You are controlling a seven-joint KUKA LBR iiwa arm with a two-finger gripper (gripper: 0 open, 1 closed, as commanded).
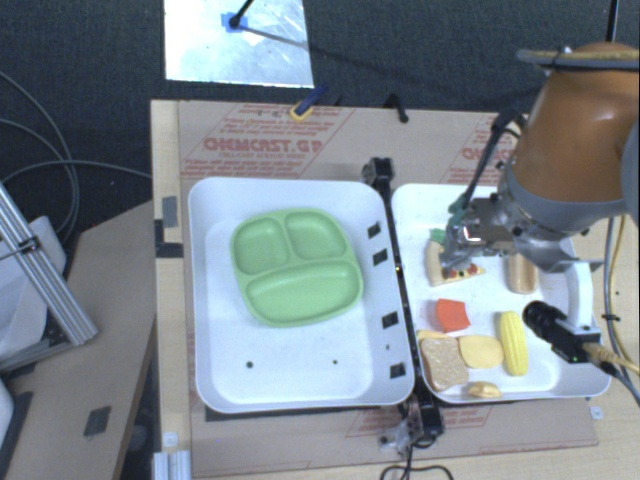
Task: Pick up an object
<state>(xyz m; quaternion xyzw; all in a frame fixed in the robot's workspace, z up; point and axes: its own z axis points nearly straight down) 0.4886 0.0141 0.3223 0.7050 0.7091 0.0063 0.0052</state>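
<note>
Pizza slice – right bin, directly under claw, w/ bread nearby.

Printed lettering on the bench

We read red "CHEMCAST GP" on the cardboard sheet behind the left bin; the other prints are illegible to us.

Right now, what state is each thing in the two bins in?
Green divided plate: flat in the left bin, compartments bare.
Gripper: low in the right bin, over a pizza slice; grip unclear.
Corn cob: lying loose.
Bread slice: lying flat beside a yellow round piece.
Red piece: lying loose.
</note>
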